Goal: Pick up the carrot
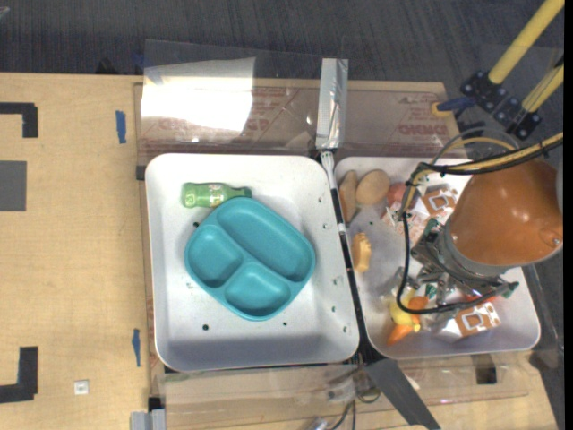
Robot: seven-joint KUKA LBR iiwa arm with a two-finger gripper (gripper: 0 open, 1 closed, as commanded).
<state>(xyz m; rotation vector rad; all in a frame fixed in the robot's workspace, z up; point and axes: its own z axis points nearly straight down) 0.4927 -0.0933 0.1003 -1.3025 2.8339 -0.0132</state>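
The carrot (402, 330), small and orange, lies near the front left corner of the right bin (528, 330). My gripper (430, 296) hangs low over that bin under the orange wrist band (506, 222), just above and to the right of the carrot. The wrist and its cables hide much of the gripper. A yellow item (399, 305) sits right beside the carrot, between it and the gripper.
The right bin also holds two tan, potato-like pieces (363, 188), a pale bread-like piece (361, 251) by its left wall and small printed cartons (474, 319). In the left bin (170, 312) are a teal divided plate (251, 256) and a green bottle (213, 194).
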